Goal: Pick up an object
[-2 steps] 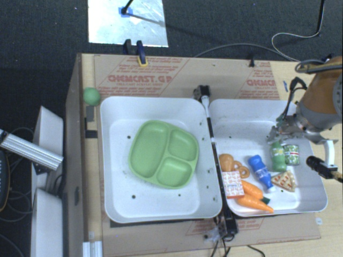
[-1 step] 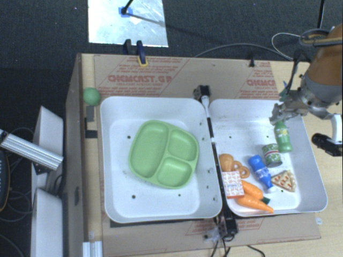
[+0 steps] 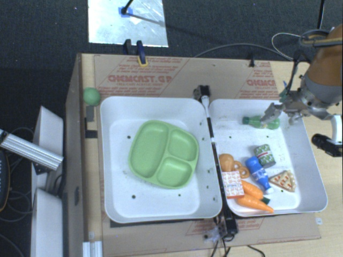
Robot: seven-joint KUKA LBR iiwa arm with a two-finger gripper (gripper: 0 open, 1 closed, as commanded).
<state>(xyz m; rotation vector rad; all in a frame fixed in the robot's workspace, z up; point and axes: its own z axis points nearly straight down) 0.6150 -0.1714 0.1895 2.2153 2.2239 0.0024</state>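
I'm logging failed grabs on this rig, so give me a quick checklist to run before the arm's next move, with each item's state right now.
1. Hand over the right bin: ok, at its upper part.
2. Target near hand: ok, green bottle lies beside it.
3. Bottle between the fingers: cannot tell, too blurred.
4. Bottle free of neighbours: ok, it lies apart from the small can, blue bottle, pizza slice and carrots.
5. Left bin's green tray out of the way: ok.

Two white bins (image 3: 123, 208), one green tray (image 3: 163, 154) — perhaps eight small toys (image 3: 256, 191)
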